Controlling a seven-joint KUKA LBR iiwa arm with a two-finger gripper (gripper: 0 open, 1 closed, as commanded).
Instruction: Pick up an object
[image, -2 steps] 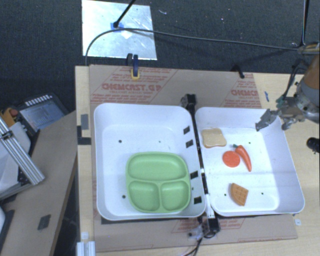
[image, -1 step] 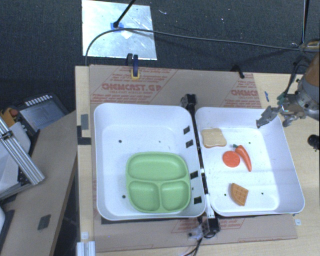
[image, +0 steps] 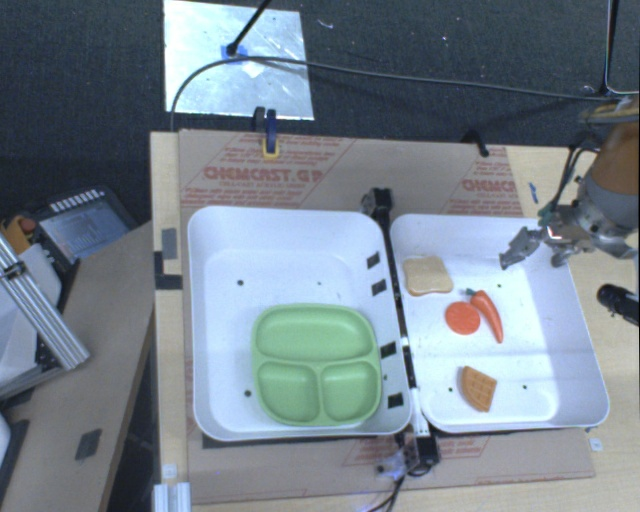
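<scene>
Gripper (image: 536, 246) hovering, jaws spread and empty, upper right of right bin (image: 575, 330); approach step, next needing descent toward carrot (image: 487, 313).

Shallow white plastic bins: I count two, a left bin (image: 215, 300) and a right bin (image: 560, 350), side by side.
Green three-compartment plastic plate (image: 316, 362): one, in the left bin.
Toy food pieces: four, all in the right bin.
Pale tan bread slice (image: 427, 275): one.
Round red tomato slice (image: 462, 318): one.
Orange-red carrot (image: 488, 313): one.
Golden-brown waffle wedge (image: 478, 388): one.
</scene>
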